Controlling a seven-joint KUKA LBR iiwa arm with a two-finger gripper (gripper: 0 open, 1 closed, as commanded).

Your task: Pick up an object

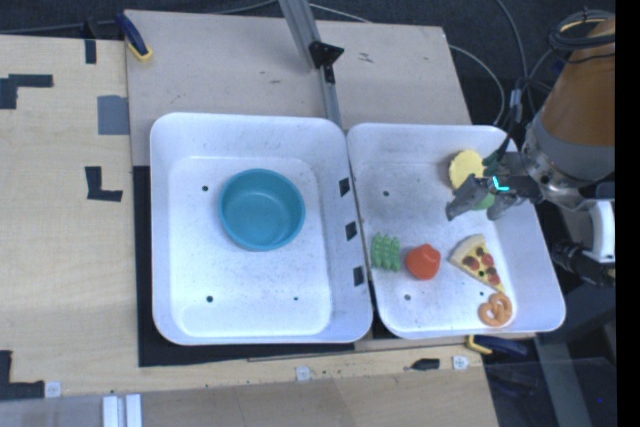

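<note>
My gripper [482,204] hangs over the right bin [420,150], near its right side, with its two dark fingers spread open. A round yellow object [464,166] lies just up and left of it. A small green piece [486,199] shows between the fingers; I cannot tell whether they touch it. Nearer the front lie a green knobbly toy [386,251], a red round toy [423,261], a pizza slice [478,261] and a pretzel [495,310]. A blue bowl [261,208] sits in the left bin [180,215].
The two bins meet at a ridge [350,215] in the middle. A slanted metal pole [300,5] comes down to the bins' back edge. Cables [480,5] loop behind the right bin.
</note>
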